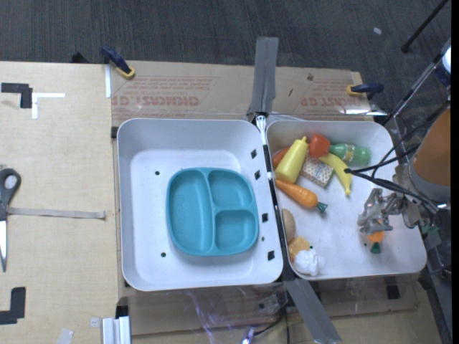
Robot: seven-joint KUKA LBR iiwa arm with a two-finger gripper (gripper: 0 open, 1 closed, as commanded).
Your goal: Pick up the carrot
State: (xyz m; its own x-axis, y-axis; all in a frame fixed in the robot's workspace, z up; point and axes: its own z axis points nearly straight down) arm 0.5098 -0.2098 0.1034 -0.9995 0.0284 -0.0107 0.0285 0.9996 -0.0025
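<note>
Pale plywood bench on dark grey carpet carries two shallow white plastic bins; the metal two-finger gripper hangs over the right bin's near right part, and whether it is open or shut I cannot tell. The tapered orange plastic carrot lies left of the gripper, apart from it; further left, in the other bin, sits a teal divided plastic plate.

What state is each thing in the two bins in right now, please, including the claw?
carrot: lying flat in the right bin, not gripped
yellow bottle: lying on its side
banana: lying flat among the other toys
green bottle: lying on its side
blue plate: resting flat in the left bin
claw: low over the right bin, apart from the carrot
</note>
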